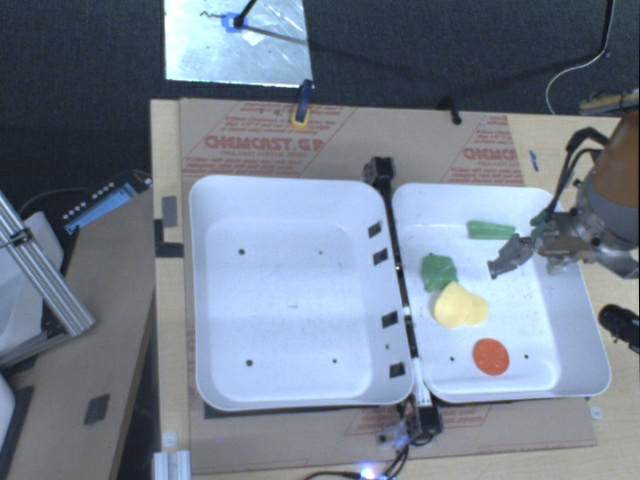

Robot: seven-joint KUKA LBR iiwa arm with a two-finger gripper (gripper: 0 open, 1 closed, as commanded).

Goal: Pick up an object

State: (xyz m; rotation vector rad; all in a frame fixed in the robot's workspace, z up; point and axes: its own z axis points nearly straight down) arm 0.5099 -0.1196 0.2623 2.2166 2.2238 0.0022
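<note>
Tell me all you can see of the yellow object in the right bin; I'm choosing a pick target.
The yellow object is a rounded, soft-looking pale yellow lump, smooth and matte, lying flat on the floor of the right bin near its middle. Its upper left edge meets or slightly overlaps the green object. The red disc lies apart, below and to its right. The gripper hovers above and to its right, not touching it.
</note>
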